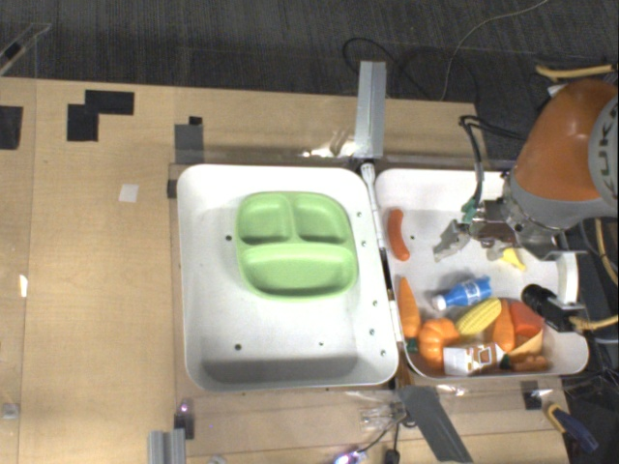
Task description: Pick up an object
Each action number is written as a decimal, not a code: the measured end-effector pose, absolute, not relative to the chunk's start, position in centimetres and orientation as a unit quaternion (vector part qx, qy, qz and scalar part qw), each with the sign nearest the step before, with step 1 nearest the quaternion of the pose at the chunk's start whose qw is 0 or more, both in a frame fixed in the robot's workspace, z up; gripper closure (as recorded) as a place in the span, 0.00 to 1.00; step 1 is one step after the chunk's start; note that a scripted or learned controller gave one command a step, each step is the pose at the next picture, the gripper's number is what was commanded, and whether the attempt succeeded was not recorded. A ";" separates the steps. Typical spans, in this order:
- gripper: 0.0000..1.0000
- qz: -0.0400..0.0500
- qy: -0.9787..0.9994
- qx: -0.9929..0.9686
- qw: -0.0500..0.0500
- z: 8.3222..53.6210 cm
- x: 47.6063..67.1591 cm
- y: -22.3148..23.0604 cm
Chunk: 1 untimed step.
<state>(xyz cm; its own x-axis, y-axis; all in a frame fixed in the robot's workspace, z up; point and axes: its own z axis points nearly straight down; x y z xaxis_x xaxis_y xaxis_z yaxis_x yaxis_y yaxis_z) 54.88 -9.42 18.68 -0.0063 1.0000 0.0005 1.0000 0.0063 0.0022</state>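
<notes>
The grey two-finger tool [456,240] hangs over the right shallow white bin [426,193] with its fingers spread and nothing between them. Just below it lies a blue-and-white bottle [461,294], beside a yellow corn cob [481,316]. A red sausage [397,234] lies left. The left bin [208,288] holds a green divided plate [295,243].

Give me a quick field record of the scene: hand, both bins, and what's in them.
hand: above the right bin's upper half, fingers open, nothing between them
left bin: holds a green tray with three compartments
right bin: toy food piled at its near end
near left wall: sausage, carrot
pile: blue bottle, corn, orange pepper
closest to hand: blue bottle, lying on its side
task state: nothing picked yet
</notes>
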 end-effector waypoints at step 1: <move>0.00 0.001 0.682 0.731 0.001 13.6 52.2 -13.9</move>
<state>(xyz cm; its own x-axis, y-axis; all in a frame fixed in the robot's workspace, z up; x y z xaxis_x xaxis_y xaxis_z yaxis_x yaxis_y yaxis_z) 52.21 -13.92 13.56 0.0701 0.9975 0.0003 0.9975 -0.0701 0.0026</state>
